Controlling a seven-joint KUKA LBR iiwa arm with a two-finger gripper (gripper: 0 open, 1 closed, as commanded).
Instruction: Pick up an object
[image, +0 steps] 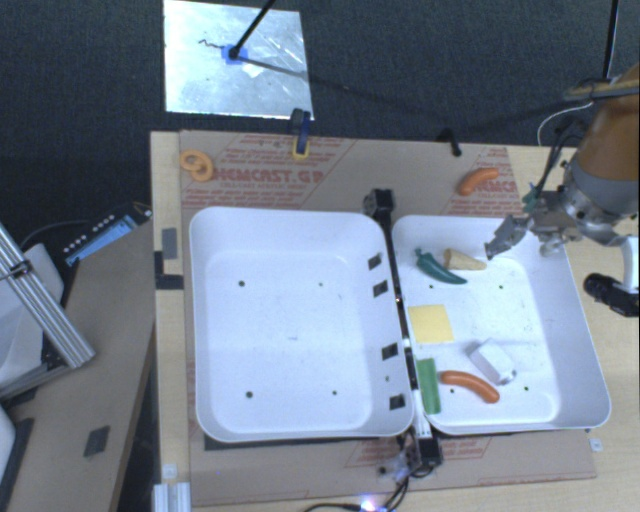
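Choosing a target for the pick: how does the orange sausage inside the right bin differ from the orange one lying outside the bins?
The sausage in the bin lies on the white floor of the right bin, near its front, beside a small white block. The outer sausage lies on the cardboard behind that bin. The inner one looks longer and redder, the outer one shorter and paler. Both are orange, curved and lying flat.

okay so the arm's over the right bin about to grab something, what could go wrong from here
The gripper hangs near the bin's far rim, so a straight descent might strike the wall. The cheese wedge touches the green pepper, so closing there could catch both or knock one away. The yellow square lies flat on the floor, leaving little edge to pinch; it may just slide.
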